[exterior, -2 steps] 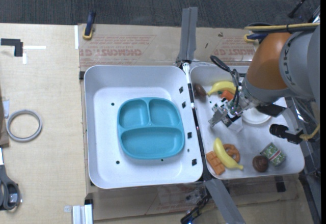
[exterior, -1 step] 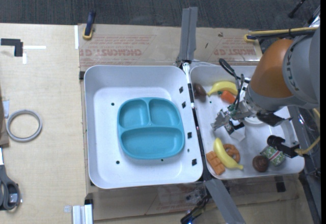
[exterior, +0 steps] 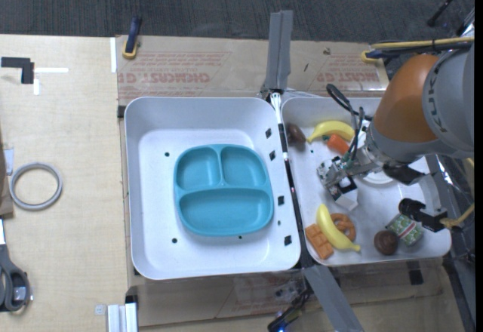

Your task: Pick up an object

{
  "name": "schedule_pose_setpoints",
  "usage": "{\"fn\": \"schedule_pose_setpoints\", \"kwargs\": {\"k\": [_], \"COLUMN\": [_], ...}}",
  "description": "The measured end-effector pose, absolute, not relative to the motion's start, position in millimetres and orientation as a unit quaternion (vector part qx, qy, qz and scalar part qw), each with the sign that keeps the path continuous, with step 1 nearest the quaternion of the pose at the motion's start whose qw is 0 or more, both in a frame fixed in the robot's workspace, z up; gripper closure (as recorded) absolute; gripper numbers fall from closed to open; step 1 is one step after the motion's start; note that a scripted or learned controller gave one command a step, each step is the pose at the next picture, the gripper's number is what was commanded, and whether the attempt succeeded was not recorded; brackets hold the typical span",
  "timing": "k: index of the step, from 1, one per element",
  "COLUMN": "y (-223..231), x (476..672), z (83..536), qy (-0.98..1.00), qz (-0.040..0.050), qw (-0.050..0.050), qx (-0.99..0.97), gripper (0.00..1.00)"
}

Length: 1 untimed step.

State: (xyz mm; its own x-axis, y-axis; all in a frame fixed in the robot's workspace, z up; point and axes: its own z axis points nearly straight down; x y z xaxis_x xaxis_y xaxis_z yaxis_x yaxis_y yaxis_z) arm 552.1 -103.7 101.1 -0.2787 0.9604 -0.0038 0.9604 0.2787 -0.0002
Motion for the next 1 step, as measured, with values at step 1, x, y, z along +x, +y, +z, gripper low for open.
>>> {"fn": "schedule_pose_setpoints", "kwargs": {"k": [1], "y": [-51.6], "x": [633.1], "z": [191.9], "qy": [0.783], "qz": [-0.0009], "qw": [0.001], "qx": [0.622], "gripper": [1.00]}}
